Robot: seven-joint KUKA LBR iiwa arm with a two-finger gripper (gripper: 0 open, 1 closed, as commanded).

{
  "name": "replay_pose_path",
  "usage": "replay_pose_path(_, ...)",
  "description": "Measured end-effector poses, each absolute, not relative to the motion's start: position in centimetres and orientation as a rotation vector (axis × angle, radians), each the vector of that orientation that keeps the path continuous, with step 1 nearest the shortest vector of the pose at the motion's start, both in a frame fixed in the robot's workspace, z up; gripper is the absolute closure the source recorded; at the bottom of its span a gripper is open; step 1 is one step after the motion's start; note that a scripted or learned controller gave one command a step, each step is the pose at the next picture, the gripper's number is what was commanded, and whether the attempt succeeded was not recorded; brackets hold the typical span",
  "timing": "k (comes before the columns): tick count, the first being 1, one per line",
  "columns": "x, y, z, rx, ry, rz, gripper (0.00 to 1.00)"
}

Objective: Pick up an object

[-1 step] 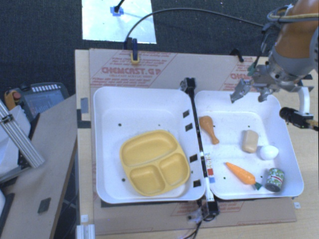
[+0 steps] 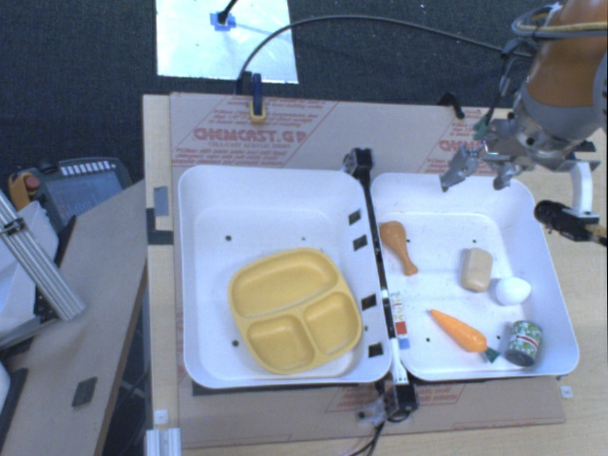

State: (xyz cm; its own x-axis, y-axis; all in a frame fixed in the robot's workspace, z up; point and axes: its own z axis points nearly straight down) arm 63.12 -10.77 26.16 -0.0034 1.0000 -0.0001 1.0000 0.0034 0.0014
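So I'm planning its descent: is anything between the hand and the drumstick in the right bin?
Nothing visible. The hand, open, hangs over the right bin's far edge; bare bin floor separates it from the drumstick.

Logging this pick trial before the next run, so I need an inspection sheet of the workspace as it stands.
Surface: bench bears two shallow white bins, left bin and right bin, on a printed cardboard sheet.
Job's things: in the right bin, a toy drumstick, tan block, white egg, toy carrot and small can; all lying apart, none gripped.
Clutter: yellow three-compartment tray in the left bin.
Grippers: pincer open, above the right bin's far edge, holding nothing.
Cables: black cable arcs over the floor to a yellow clamp.
Surroundings: dark carpet; shiny plate; handheld controller at left.
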Motion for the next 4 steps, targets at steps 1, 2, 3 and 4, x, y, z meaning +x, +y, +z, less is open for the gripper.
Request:
replay_pose_path(1, 63.9, -11.4, 21.3, 2.221, 2.223, -0.002, 0.00)
replay_pose_path(2, 63.6, -11.9, 16.9, 2.221, 2.223, -0.002, 0.00)
replay_pose_path(3, 62.8, -12.2, 11.0, 2.222, 2.224, -0.004, 0.00)
replay_pose_path(4, 63.1, -12.2, 12.5, 2.217, 2.220, 0.004, 1.00)
